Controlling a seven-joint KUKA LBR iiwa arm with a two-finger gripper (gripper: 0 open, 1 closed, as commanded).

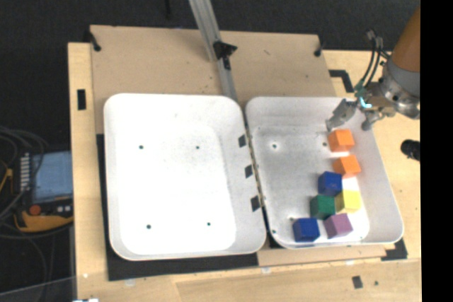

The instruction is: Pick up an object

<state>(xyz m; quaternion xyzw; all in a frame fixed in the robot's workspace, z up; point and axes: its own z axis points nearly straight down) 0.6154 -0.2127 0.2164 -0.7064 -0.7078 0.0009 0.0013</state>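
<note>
camera view, taken from the near edge back: the right bin (279, 173) keeps its whole load on its right side, with a blue cube (306, 229) and a purple cube (339, 224) nearest, then a green cube (323, 206) and a yellow cube (351, 199), then a second blue cube (329, 183), then an orange cube (347, 165) and, farthest back, another orange cube (342, 139). the left bin (173, 173) beside it carries only a few dark specks. the gripper (356, 112) hangs over the far right corner of the right bin, just beyond the farther orange cube, its two fingers spread apart with nothing between them. that farther orange cube looks the fair target, being closest to the fingers and set a little apart from the rest. to do it well, i judge the arm should centre over the cube, square the fingers to its flat sides, and drop straight so neither tip lands on top or nudges it into the orange neighbour.
</note>
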